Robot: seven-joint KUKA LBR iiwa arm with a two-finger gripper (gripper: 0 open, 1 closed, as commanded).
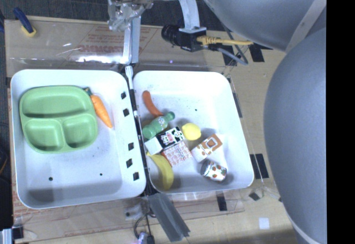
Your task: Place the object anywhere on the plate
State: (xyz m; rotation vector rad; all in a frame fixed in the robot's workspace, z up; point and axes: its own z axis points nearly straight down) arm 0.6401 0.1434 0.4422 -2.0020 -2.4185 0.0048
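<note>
In the left bin, the carrot lies just right of the green plate, long axis far-to-near, tip pointing near and slightly right. The gripper hangs beyond the bins; whether it is open I cannot tell.

Counter w/ brown top is carrying two shallow white bins side by side, touching along the middle. Left bin is sitting at the left, right bin just beside it. A clear plastic sheet is lying over the counter behind the bins, catching glare. A blue and yellow tool is lying near the counter's far left corner, well apart from the bins. Black tape strips are sticking to the counter right of the right bin.
</note>
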